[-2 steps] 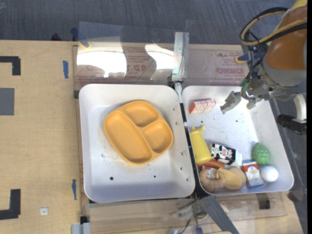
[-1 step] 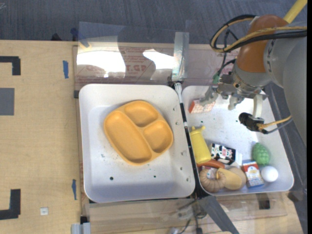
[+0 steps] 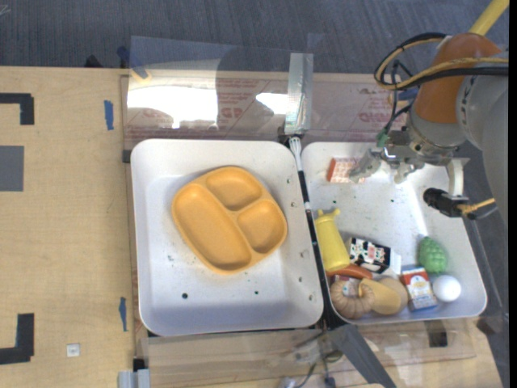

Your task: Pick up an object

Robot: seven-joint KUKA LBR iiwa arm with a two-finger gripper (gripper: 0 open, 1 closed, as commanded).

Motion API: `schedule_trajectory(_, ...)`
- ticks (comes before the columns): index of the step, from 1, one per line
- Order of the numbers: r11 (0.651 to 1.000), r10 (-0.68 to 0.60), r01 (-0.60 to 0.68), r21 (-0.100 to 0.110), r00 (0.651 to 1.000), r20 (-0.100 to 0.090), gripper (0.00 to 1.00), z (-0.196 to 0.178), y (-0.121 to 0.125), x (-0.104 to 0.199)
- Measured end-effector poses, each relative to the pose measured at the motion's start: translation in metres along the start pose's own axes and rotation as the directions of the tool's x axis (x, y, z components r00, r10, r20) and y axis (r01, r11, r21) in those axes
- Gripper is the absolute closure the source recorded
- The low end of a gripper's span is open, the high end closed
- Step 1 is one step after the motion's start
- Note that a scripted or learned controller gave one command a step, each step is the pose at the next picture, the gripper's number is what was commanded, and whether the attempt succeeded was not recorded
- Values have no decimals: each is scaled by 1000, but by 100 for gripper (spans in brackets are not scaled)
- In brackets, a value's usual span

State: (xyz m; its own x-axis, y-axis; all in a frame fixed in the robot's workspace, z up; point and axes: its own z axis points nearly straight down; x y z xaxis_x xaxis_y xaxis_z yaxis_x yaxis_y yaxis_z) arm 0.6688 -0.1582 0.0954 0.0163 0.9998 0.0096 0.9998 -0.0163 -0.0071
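Hovering claw [image 3: 384, 168] just beside small red box [image 3: 342, 170], long axis left-right

The arm [image 3: 485, 115] is grey and round, with a big orange band [image 3: 452, 79] just above the gripper [image 3: 384, 166]. The gripper is small, shiny and silver-grey. Thin black cables [image 3: 401, 61] loop beside the orange band, and a yellow cable [image 3: 493, 10] runs up behind it, far from the gripper.
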Motion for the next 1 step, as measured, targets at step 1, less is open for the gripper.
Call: schedule_trajectory(1,984,-176,176,-5,984,18,0,4,-2,47)
